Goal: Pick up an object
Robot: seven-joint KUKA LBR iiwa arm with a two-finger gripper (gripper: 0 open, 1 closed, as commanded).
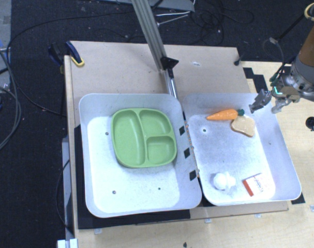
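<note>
In the right bin (270, 138) lie an orange toy carrot (222, 115), a tan slice of toy bread (243, 126), a white lumpy object (223, 180) and a small red and white box (253, 184). My gripper (268, 103) hangs open over the bin's upper right rim, its two dark fingers spread with nothing between them. It sits to the right of the carrot and bread, apart from both.
The left bin (94, 154) bears a green divided plate (144, 137). A grey metal pole (151, 30) slants down from the top to the gap between the bins. A blue and yellow clamp (74, 55) sits at the bench's upper left corner.
</note>
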